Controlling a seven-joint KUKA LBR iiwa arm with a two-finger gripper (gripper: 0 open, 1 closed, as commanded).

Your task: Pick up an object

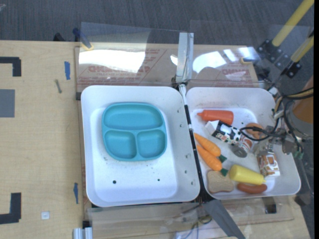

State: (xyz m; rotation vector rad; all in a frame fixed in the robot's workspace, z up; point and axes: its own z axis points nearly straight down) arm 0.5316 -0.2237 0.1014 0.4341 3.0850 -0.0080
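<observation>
The gripper (267,142) hangs low over the right bin (284,183) in a tangle of cables, so its state cannot be told. Below it lie carrots (209,151), a milk carton (223,131) and bread (219,182). The left bin (94,148) holds a blue tray (133,131); the bench (35,148) is pale wood.

The arm reaches in from the right, its pincer (269,142) hanging low amid cables, orange band showing at the edge.
</observation>
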